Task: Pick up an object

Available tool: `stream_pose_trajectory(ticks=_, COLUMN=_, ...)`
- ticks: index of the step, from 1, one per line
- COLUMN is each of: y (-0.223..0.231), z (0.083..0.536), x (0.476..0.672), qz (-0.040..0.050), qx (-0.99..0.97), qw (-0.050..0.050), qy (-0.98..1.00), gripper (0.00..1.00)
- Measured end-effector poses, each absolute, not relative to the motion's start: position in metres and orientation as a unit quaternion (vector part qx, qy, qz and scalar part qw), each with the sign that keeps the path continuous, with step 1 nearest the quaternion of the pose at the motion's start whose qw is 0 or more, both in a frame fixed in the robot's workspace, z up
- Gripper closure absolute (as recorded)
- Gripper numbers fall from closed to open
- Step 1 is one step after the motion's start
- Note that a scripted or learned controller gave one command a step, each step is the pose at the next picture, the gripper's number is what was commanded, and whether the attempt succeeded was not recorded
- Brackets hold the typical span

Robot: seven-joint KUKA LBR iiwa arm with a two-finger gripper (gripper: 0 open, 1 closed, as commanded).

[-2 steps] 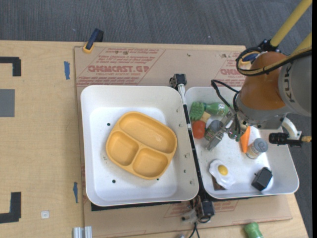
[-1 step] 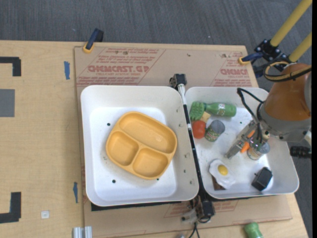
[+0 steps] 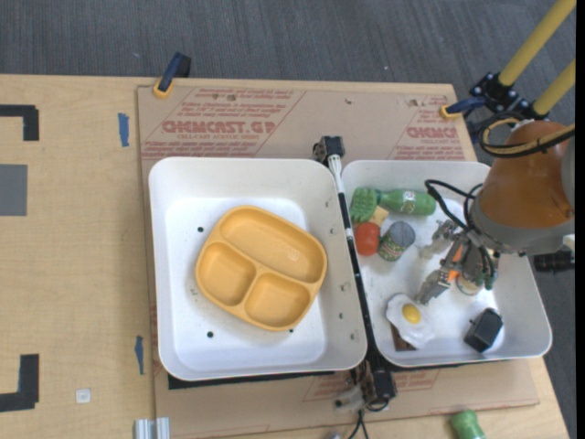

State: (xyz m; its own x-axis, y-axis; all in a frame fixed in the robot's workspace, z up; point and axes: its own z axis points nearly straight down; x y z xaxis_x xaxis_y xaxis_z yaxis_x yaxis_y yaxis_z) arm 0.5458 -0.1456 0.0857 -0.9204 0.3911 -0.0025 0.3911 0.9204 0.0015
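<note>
- orange banding marked the arm (image 3: 526, 186) where it reached in over the right bin (image 3: 528, 337), with the gripper (image 3: 446, 273) hanging low above the bin floor.
- whether the pincer was apart or together could not be told; cables and metal parts cluttered the tip, and nothing was plainly seen between it.
- the fried egg (image 3: 409, 316) lay just beside the tip, toward the near rim, and looked like the closest candidate to pick up.
- other candidates sat in the same bin: a tin can (image 3: 398, 241), a red tomato (image 3: 366, 238), a green bottle (image 3: 409, 203) and a black block (image 3: 483, 329).
- the yellow divided plate (image 3: 260, 268) rested alone in the left bin (image 3: 174, 245).
- likely trouble: the egg was flat and might slip out or get pressed into the floor instead of lifted.
- the tip stood between egg and can, so a descent from there could close on bare floor.
</note>
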Motion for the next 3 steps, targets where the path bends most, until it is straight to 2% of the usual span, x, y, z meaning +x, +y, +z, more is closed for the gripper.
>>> stream_pose_trajectory(ticks=1, y=-0.142, z=0.086, x=0.553, qz=0.0003, qx=0.001, qw=0.003, qy=1.0, gripper=0.0)
stream_pose_trajectory(ticks=2, y=-0.179, z=0.086, x=0.589, qz=-0.0003, qx=-0.323, qw=0.003, qy=0.946, gripper=0.0)
stream_pose_trajectory(ticks=3, y=-0.155, z=0.085, x=0.568, qz=0.0006, qx=-0.411, qw=0.001, qy=0.912, gripper=0.0)
